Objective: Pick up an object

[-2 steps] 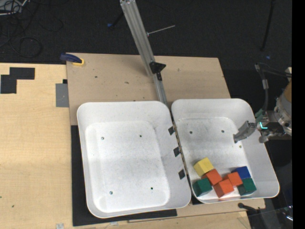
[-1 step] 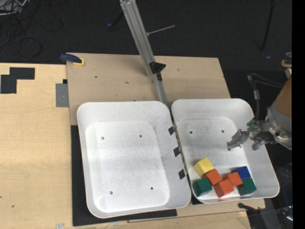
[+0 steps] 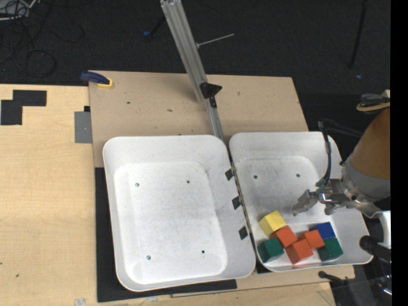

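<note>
Reaching in from the right, the arm (image 3: 373, 161) hangs over the right bin (image 3: 280, 152) with its orange band above the wrist and the gripper (image 3: 310, 201) pointing left over the bin floor. The fingers (image 3: 305, 203) look slightly parted with nothing between them — though they are small and dark here.

Just below the fingers, in the bin's near corner, lie the blocks: one yellow (image 3: 273, 222), three orange (image 3: 286, 236) (image 3: 299, 250) (image 3: 313, 238), two green (image 3: 271, 249) (image 3: 330, 251) and one blue (image 3: 325, 229) — seven in all, touching one another in a cluster. Left of the fingers, past the clipped rim, sits the left bin (image 3: 169, 215).

Both bins rest on a tan counter (image 3: 153, 104). Beyond the fingers a grey metal rail (image 3: 188, 46) slants up over a dark floor with cables.
</note>
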